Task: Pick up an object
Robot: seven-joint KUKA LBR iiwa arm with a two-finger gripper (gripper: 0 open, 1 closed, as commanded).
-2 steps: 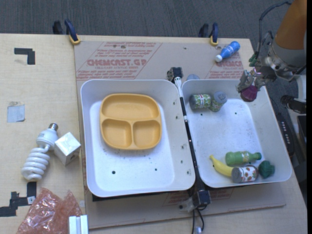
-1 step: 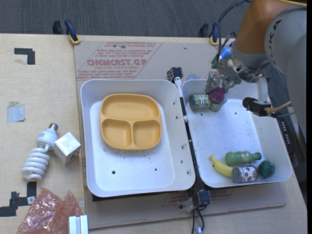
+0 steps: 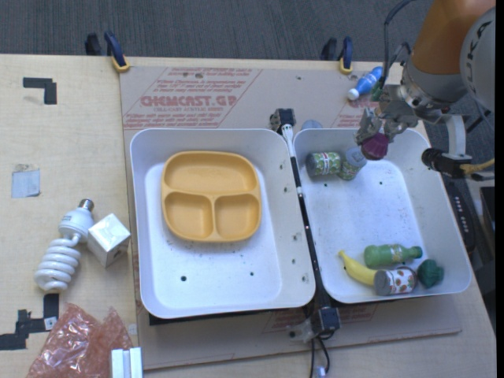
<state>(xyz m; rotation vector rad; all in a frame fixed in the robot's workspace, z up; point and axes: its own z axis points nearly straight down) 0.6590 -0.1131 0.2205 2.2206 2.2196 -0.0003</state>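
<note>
Hovering over the right bin (image 3: 441, 235)'s far edge, the gripper (image 3: 376, 136) has its fingers closed around a small purple object (image 3: 376, 146), lifted above the green can (image 3: 324, 164).

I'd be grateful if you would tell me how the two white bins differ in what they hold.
The left bin holds one large item, a yellow divided tray lying flat; the right bin holds several small ones. Among them are a banana, a green bottle and a green can. Both bins are shallow, white and side by side.

Probably a robotics lab: clamped board (image 3: 197, 93), two white bins (image 3: 150, 290), robot arm (image 3: 453, 30).
</note>
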